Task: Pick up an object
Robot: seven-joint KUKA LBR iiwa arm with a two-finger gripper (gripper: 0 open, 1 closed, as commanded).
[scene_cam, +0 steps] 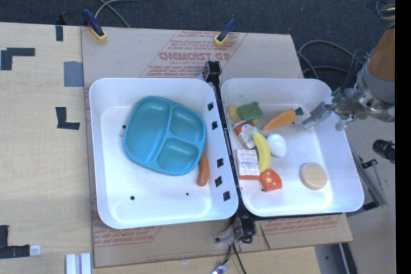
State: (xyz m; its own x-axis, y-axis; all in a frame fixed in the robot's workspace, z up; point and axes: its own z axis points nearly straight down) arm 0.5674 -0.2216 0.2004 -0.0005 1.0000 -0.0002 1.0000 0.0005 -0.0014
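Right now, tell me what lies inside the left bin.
The left bin holds a blue divided plate, lying tilted, and an orange sausage-shaped toy beside the plate's lower right edge. Anything beneath the plate is covered and cannot be seen.

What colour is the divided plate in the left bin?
Light blue; the plate shows clearly in the camera view.
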